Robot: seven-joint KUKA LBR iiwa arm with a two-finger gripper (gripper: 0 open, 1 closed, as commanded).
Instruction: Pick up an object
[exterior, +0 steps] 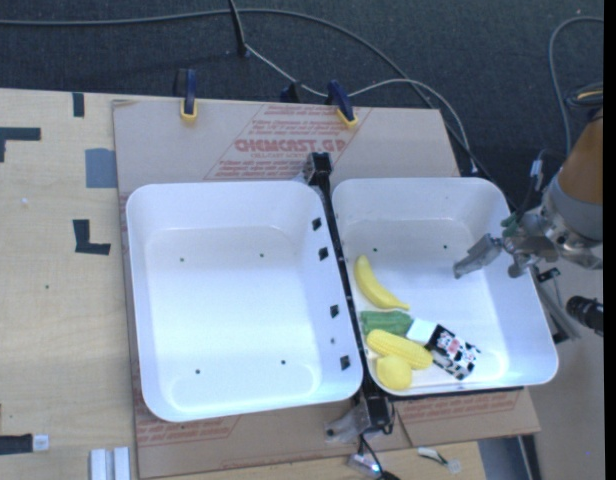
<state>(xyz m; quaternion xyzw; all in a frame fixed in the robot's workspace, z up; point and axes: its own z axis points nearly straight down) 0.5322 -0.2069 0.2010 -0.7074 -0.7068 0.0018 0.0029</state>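
Several toy items lie in the right bin (428,208), along its left and front side. A yellow banana (376,285) lies nearest the divider. Below it come a green vegetable piece (386,321), a yellow corn cob (399,346) and a yellow lemon (392,372). A black-and-white patterned carton (449,349) lies to their right. My gripper (496,261) hangs over the right side of this bin, above bare white floor, right of the banana. It is open, with nothing between its fingers (475,256).
The left bin (228,298) sits beside the right one, with a black clip-lined divider (331,258) between them. Both rest on a cardboard sheet (278,143) held by clamps. Cables run across the dark floor behind.
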